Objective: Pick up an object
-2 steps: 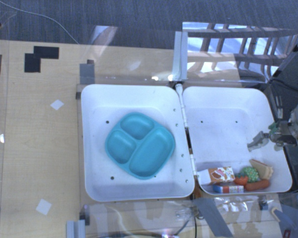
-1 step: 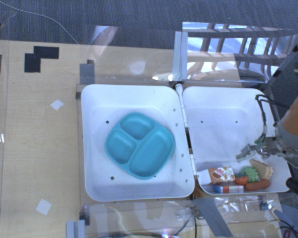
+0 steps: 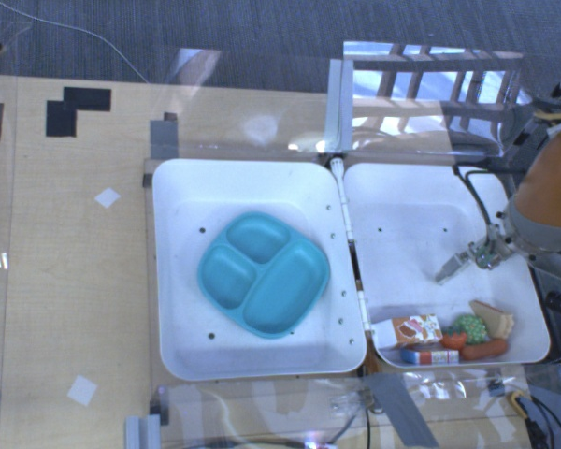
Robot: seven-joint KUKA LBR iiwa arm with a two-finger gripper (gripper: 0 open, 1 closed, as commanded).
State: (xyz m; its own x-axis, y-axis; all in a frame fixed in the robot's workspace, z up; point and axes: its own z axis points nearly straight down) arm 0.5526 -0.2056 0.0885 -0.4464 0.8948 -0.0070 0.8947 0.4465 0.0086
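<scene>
Two shallow white bins sit side by side on a pale wooden bench. The left bin (image 3: 173, 251) holds one thing — a teal plate (image 3: 264, 274) with three compartments, lying flat near the bin's middle. The right bin (image 3: 402, 204) holds a small cluster along its near edge: an orange-and-white carton (image 3: 417, 328), a flat white-and-blue packet (image 3: 428, 354) just in front of it, a green leafy piece (image 3: 470, 325), a tan wedge (image 3: 496, 318) and a reddish sausage-like piece (image 3: 482, 349). That makes five pieces, though they crowd together and the count may be off by one.

Black shapes mark the bench at far left, clear panels stand behind the bins, and dark carpet lies beyond.

The arm (image 3: 547, 190) reaches in from the right over the right bin, its orange band showing above the wrist. The gripper (image 3: 452, 267) points down and leftward, hovering above bare bin floor, apart from the cluster. Whether the jaws are apart or together cannot be told; nothing is seen between them.
</scene>
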